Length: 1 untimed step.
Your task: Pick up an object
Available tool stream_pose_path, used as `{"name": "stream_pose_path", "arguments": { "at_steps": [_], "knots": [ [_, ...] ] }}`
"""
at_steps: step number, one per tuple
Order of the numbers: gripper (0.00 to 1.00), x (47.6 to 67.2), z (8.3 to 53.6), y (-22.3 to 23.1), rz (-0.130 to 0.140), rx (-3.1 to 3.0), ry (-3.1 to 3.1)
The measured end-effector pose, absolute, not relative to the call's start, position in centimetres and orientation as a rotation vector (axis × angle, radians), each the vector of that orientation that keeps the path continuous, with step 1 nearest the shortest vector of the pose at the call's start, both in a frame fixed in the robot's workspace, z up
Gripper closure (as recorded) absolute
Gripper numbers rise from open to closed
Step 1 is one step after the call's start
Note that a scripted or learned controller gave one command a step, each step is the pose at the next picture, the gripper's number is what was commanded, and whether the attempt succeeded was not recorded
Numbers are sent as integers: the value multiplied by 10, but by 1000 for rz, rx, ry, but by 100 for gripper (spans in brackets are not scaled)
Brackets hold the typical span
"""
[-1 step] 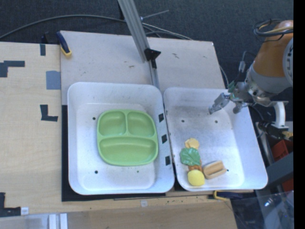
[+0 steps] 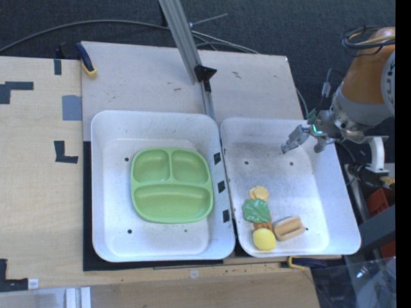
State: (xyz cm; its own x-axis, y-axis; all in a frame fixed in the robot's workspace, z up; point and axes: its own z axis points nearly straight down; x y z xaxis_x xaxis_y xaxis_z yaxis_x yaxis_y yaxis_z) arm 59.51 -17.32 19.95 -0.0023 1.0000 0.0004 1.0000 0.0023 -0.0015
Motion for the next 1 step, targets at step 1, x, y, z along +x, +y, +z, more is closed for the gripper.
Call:
{"name": "stream_pose_path", "arguments": {
  "at_steps": [1],
  "knots": [
    [0, 585, 139, -172, 8, -2216, -2219]
  ]
}}
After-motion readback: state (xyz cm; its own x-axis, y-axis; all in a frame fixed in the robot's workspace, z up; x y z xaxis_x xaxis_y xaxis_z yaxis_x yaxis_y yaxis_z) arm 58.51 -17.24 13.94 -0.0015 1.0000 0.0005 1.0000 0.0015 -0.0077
